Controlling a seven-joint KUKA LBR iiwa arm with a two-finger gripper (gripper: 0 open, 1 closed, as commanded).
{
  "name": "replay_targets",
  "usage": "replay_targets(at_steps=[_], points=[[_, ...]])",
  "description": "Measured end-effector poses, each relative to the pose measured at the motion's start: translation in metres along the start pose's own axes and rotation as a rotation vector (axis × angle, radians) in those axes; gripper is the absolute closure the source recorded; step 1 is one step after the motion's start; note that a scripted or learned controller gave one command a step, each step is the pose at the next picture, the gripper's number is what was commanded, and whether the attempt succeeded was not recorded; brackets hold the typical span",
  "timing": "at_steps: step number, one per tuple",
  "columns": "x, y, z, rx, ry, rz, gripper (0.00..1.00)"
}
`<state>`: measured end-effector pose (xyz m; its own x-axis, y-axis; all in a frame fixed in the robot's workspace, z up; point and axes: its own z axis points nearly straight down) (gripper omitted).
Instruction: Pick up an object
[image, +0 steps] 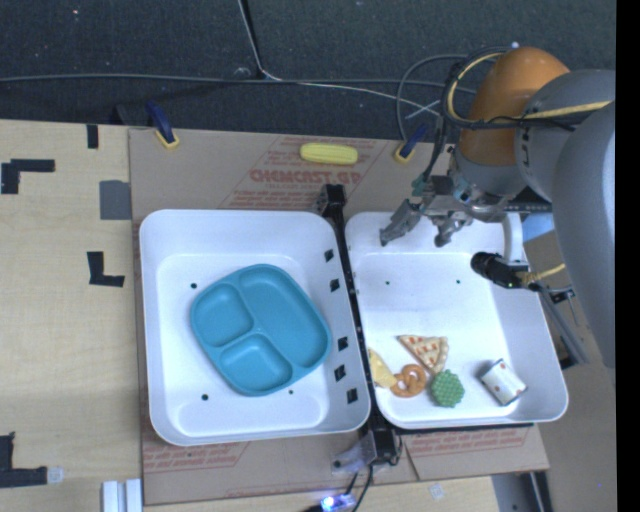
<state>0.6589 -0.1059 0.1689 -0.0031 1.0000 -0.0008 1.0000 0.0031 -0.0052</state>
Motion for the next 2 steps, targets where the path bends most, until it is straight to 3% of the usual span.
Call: replay_targets(at_steps=[1,2], points=[[0.004,-0.008,0.048,0.001,0.0,0.001,0.0],[0.004,-0.007,0.035,-0.003,0.0,-0.001,1.0]])
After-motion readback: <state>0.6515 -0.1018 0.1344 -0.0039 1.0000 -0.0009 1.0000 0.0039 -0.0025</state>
